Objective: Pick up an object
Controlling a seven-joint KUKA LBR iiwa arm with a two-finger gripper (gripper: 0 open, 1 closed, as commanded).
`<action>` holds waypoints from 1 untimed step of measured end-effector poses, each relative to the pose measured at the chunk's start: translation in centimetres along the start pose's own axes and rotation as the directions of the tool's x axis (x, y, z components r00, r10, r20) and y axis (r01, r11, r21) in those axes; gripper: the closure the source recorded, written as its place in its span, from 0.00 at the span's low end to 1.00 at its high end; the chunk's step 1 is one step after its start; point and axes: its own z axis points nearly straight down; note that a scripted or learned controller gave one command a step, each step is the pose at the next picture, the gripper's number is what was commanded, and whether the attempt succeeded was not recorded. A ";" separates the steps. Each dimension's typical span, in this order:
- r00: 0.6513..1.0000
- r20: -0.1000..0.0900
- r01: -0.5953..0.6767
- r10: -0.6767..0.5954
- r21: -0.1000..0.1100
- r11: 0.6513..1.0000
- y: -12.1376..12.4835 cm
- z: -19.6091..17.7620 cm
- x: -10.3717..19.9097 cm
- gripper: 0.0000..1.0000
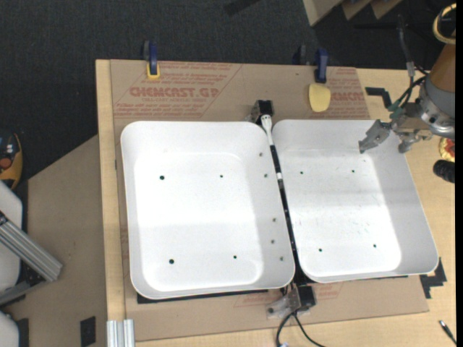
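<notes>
A small pale yellow object (319, 97) lies on the brown board just behind the right bin (405, 194), outside its rim. My gripper (389, 139) hangs over the right bin's far right corner, to the right of the yellow object and apart from it. Its grey fingers (371, 137) are spread, so it is open, and nothing sits between them. The arm's wrist (441, 107) comes in from the right edge.
The left bin (134, 194) lies beside the right one, with a black strip (278, 183) along the seam between them. Two blue clamps (151, 53) (321, 62) grip the board's far edge. A cable (289, 316) trails off the front.
</notes>
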 end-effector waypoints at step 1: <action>1.000 0.001 0.001 -0.001 -0.004 1.000 0.1 -1.1 0.0 1.00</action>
